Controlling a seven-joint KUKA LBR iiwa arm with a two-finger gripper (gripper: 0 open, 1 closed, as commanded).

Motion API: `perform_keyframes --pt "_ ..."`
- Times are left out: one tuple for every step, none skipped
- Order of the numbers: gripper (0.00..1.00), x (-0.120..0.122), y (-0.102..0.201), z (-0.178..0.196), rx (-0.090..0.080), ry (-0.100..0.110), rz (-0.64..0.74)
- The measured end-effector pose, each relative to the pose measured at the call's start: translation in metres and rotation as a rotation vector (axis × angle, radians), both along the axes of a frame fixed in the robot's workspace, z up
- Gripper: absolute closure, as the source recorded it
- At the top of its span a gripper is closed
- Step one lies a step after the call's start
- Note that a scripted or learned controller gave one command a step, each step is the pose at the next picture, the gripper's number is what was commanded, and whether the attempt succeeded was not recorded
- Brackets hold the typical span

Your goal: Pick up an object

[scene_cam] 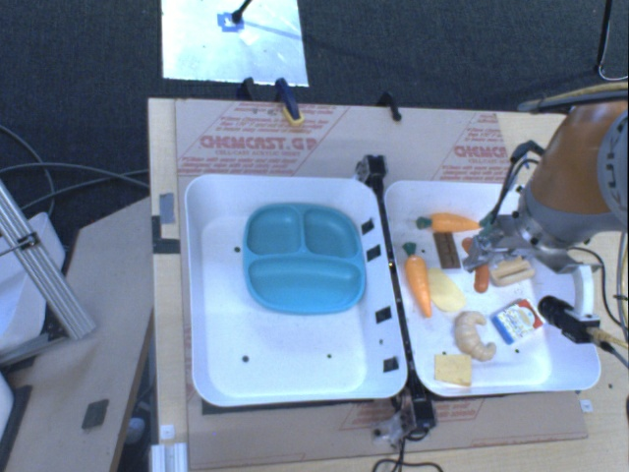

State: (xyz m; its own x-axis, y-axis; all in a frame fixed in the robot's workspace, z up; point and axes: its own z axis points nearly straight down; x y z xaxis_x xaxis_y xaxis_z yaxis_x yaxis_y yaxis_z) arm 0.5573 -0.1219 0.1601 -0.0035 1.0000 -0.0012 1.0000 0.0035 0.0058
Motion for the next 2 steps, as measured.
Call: perform_keyframes --pt "1.0 0.001 -0.001 0.043 0.0 0.001 0.0" --pt "1.0 0.003 -0.001 0.065 0.001 0.002 0.001"
